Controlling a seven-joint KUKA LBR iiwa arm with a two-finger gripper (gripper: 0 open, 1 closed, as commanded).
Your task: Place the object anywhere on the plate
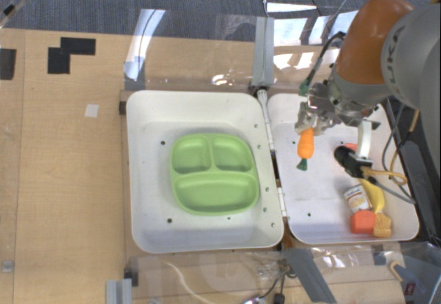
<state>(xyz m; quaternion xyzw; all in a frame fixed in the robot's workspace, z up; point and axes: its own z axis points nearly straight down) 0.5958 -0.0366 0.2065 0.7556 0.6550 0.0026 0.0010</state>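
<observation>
Two-finger gripper (308, 125) pinches the small orange toy carrot (306, 145) above the right white bin (303, 216), near the divider; green sectioned plate (213, 173) left, banana (375, 195) right.

bench (62, 178): light wood | on it: left bin (148, 227), right bin (310, 223), side by side

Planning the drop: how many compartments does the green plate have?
3. The plate has two small compartments along its far side, left and right, and one wide compartment along its near side.
</observation>
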